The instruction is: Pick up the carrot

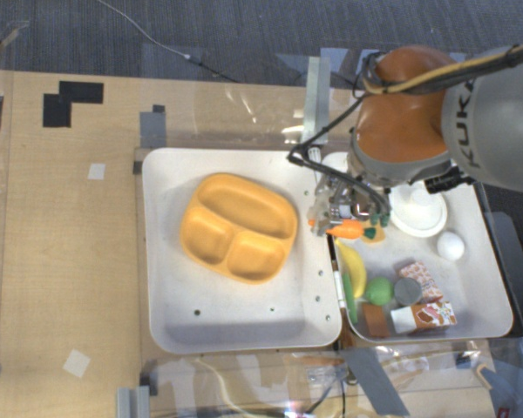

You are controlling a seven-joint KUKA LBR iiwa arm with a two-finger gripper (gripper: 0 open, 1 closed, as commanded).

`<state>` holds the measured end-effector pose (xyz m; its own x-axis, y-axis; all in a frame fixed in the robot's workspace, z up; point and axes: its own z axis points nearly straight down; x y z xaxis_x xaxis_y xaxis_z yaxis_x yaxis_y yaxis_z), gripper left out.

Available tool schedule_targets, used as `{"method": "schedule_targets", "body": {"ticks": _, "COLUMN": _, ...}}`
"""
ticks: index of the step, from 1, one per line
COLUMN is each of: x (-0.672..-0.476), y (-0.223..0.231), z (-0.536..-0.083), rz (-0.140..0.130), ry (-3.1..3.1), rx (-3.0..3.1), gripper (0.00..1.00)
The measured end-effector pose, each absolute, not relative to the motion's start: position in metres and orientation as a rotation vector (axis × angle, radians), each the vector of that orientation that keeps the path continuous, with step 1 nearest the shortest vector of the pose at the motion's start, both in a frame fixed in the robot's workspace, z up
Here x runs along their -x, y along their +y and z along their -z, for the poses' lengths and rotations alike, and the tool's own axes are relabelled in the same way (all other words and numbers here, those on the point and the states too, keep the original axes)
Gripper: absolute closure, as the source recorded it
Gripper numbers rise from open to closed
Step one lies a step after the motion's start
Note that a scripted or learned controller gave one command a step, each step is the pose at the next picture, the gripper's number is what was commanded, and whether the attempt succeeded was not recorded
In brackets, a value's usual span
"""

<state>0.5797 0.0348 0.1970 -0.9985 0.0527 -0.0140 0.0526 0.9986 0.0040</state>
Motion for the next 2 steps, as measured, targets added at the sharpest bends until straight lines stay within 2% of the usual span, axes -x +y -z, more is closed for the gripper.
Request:
{"method": "schedule_targets", "body": {"ticks": 1, "x": -0.611, "y": -0.001, "z": -0.186, "rz": -0.003, "ry": 3.095, "rx": -0.483, "gripper": 1.0}}
{"method": "schedule_targets", "body": {"ticks": 2, "x": -0.586, "y": 0.031, "z": -0.186, "rz": -0.004, "ry": 3.04, "rx": -0.772, "gripper": 1.0}}
